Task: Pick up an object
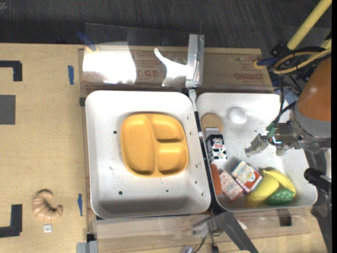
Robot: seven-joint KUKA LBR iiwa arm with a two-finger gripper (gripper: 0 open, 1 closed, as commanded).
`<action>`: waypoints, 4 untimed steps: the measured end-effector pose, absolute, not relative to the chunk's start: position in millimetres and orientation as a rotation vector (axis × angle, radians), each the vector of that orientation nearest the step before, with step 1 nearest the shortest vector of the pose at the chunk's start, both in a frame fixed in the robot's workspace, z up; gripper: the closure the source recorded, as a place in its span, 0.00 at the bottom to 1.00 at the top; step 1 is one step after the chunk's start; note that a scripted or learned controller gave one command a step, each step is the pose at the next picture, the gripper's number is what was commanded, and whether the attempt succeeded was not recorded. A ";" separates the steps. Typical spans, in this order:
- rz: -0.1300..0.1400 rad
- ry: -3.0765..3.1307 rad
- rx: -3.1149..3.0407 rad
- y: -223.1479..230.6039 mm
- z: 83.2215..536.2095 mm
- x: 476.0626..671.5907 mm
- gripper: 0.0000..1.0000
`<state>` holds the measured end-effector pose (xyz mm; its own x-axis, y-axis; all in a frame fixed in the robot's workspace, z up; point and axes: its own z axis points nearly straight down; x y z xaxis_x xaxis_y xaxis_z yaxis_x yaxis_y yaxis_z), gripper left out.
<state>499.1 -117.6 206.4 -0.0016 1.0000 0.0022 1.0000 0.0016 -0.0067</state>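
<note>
The arm's gripper hangs over the right white bin, jaws spread and holding nothing. Below it, heaped in that bin's near corner, lie a yellow plastic banana, a green toy vegetable and a small red-and-white carton.

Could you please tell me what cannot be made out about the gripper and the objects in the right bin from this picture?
- Gripper, camera view: too small and blurred to tell whether it holds anything.
- Arm, camera view: cut off by the right edge.
- Orange stick at the right bin wall: partly hidden by the cartons.
- Green toy: partly behind the banana.
</note>
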 end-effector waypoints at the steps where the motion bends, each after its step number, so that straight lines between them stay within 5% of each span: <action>1: 0.003 -2.485 -1.913 -95.2 111.3 478.1 0.00; 2: -0.022 -2.698 -1.641 -148.4 96.7 497.8 0.00; 3: -0.001 -2.902 -1.211 -163.0 198.1 509.3 0.00; 4: -0.003 -2.927 -1.190 -125.2 110.4 484.2 0.00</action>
